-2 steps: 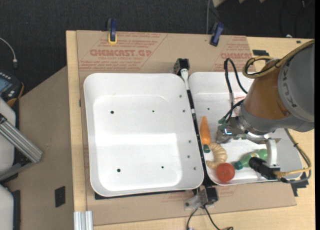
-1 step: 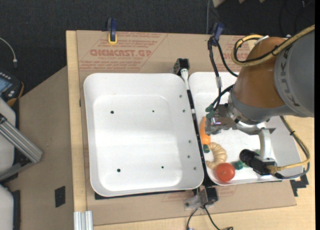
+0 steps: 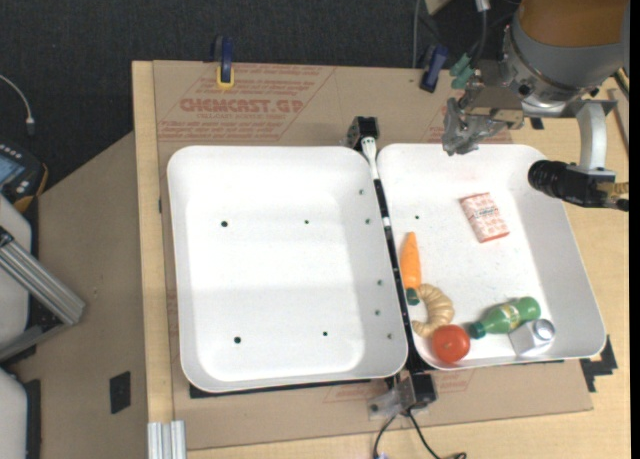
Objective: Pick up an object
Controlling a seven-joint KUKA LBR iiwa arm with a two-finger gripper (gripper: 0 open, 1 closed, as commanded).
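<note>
The grey two-finger gripper [image 3: 462,137] hangs over the far rim of the right shallow white plastic bin [image 3: 575,267], at about twelve o'clock of that bin; whether it is released or clenched I cannot tell, and nothing is seen between its tips. The nearest candidate is the small pink-and-white rectangular packet [image 3: 484,217], lying flat toward five o'clock from the gripper, well apart from it, its long axis running roughly from eleven to five o'clock. Its printing is too small to read. The other objects crowd the bin's near side, around six o'clock: an orange carrot-shaped toy [image 3: 410,259] along the dividing wall, a tan curled ringed piece [image 3: 436,307] touching a red round tomato-like ball [image 3: 450,344], and a green plastic bottle with a silvery cap [image 3: 512,318] lying on its side. The left white bin [image 3: 190,247] sits beside it. The brown cardboard sheet [image 3: 250,97] under both bins carries red lettering that seems to read "CHEMCAST".
</note>
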